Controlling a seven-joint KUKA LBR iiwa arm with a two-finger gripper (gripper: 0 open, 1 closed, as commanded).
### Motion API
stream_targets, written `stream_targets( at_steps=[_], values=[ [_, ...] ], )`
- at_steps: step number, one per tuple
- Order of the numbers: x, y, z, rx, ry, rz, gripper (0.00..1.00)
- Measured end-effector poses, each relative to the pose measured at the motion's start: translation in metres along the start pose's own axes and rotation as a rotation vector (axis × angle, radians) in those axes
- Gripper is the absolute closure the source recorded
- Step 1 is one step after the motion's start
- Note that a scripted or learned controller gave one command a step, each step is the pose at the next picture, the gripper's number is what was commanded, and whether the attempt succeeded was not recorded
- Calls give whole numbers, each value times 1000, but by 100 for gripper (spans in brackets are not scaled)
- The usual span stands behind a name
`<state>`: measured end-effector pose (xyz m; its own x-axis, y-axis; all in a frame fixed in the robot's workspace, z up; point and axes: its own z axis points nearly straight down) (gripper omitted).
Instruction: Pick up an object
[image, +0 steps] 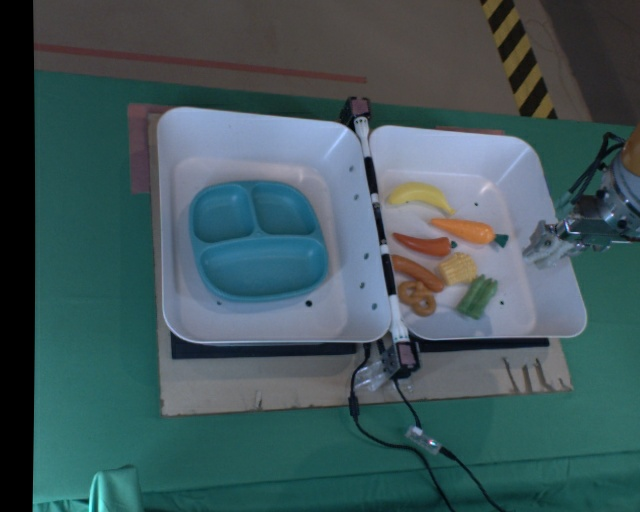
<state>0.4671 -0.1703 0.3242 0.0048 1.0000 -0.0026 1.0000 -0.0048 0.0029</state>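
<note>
The right bin holds several toy foods: a yellow banana, an orange carrot, a red chili pepper, a sausage, a corn cob, a pretzel and a green okra bundle. My gripper hovers over the right side of that bin, to the right of the carrot, apart from every item. Nothing shows between its fingers.
The left bin carries a teal three-compartment plate. A black-and-white divider rod runs between the bins. Cables trail off the front of the brown board onto the green cloth.
</note>
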Motion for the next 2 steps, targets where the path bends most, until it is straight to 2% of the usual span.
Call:
stream_targets(
  at_steps=[1, 2],
  values=[
    [-17, 0, 17, 1, 0, 0, 100],
    [-17, 0, 1, -2, -1, -1, 100]
  ],
)
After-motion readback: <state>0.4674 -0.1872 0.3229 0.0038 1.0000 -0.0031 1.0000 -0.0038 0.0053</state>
